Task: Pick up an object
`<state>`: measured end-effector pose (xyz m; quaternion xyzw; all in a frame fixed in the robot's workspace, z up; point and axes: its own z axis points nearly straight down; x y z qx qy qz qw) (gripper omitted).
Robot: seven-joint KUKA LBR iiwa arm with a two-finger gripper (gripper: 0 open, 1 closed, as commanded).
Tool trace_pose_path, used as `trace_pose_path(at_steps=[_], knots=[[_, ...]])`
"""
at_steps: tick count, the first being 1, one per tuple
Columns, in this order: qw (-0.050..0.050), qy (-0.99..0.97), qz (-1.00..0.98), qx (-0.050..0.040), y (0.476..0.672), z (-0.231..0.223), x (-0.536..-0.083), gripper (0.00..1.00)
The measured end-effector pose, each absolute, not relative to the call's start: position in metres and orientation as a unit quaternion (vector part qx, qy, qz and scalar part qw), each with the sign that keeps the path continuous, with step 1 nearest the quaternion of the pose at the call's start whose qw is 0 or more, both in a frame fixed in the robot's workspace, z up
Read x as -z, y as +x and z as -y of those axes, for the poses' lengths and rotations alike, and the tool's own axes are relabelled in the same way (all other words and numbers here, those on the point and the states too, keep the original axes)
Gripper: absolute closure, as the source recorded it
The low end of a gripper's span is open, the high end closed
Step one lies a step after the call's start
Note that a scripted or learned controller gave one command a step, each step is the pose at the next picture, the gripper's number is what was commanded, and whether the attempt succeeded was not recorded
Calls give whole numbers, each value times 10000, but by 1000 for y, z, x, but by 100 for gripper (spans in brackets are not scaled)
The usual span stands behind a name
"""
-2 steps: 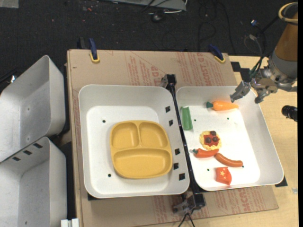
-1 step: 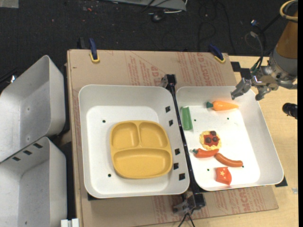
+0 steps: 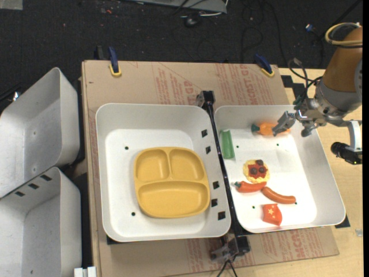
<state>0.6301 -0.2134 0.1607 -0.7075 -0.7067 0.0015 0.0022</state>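
Note:
My gripper (image 3: 295, 124) hangs over the far right part of the right bin (image 3: 323, 178), fingers spread apart with nothing between them. Its left fingertip (image 3: 282, 124) is right beside a small orange carrot toy (image 3: 264, 129) with a green top. Farther down the bin lie a green block (image 3: 226, 144), a round yellow pizza toy (image 3: 256, 169), a red chili pepper (image 3: 249, 186), a brown sausage (image 3: 279, 196) and a red strawberry-like piece (image 3: 272, 213).
The left bin (image 3: 115, 154) holds a yellow divided plate (image 3: 172, 182). A black divider (image 3: 218, 160) runs between the two bins. Two more white bins (image 3: 34, 172) stand off the bench at the left. Cables trail beside the arm at the right.

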Motion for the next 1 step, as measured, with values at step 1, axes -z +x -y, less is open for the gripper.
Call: trace_pose_path(at_steps=[1], knots=[[5,-7061,7081,-8,639,218,-108,0]])
